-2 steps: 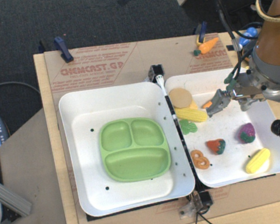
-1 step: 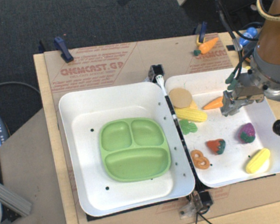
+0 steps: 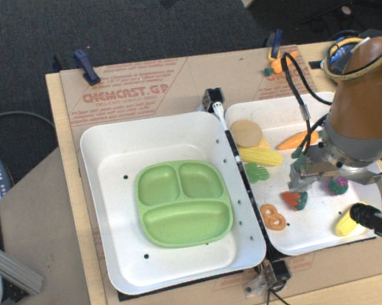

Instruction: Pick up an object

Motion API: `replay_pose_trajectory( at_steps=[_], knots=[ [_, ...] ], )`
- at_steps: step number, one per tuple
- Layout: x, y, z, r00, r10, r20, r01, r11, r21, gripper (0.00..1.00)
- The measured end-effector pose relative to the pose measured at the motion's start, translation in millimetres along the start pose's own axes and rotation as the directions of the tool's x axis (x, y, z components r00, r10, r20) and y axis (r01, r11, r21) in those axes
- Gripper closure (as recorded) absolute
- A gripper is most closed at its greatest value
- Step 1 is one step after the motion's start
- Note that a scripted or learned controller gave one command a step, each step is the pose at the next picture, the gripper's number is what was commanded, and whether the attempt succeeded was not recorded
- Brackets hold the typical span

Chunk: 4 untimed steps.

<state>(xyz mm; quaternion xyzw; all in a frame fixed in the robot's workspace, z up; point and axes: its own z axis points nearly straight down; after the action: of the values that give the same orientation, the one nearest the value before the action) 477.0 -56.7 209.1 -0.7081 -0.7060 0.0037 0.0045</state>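
We look down on a brown bench (image 3: 166, 81) carrying two shallow white bins side by side. The left bin (image 3: 105, 196) holds a green divided plate (image 3: 183, 203) with three sections, lying flat near its middle. The right bin (image 3: 310, 237) holds a scatter of small toy foods. Near its far left corner lies a round tan cookie (image 3: 246, 133), and just in front of that, touching it, a yellow corn cob (image 3: 260, 155). A small green piece (image 3: 256, 172) sits beside the corn, close to the bin's left wall. An orange carrot (image 3: 297, 141) lies toward the far edge, partly hidden by the arm. Near the front left of the bin we see an orange pretzel (image 3: 274, 217), and near the front right corner a yellow piece (image 3: 346, 224). The grey and orange arm (image 3: 369, 104) reaches in from the right, over the middle of the right bin. Its gripper (image 3: 301, 183) points down just above a red strawberry (image 3: 295, 200); a purple and green piece (image 3: 337, 185) lies just beside it. We cannot tell how the gripper is set or whether it grasps anything.
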Motion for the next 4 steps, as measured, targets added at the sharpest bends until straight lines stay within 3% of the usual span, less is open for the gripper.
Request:
replay_pose_trajectory(
  at_steps=[1,2,3,4],
  knots=[
    [0.3,2.1,-6.0,1.000,-0.002,0.001,0.002,1.000,-0.012,0.00],
    [12.6,58.8,-148.1,1.000,-0.008,0.003,0.008,0.999,-0.033,0.00],
    [-12.0,94.7,-243.3,1.000,-0.003,0.005,0.004,1.000,-0.028,0.00],
    [80.9,190.4,-248.8,1.000,-0.013,0.000,0.013,1.000,-0.022,0.00]
  ],
)
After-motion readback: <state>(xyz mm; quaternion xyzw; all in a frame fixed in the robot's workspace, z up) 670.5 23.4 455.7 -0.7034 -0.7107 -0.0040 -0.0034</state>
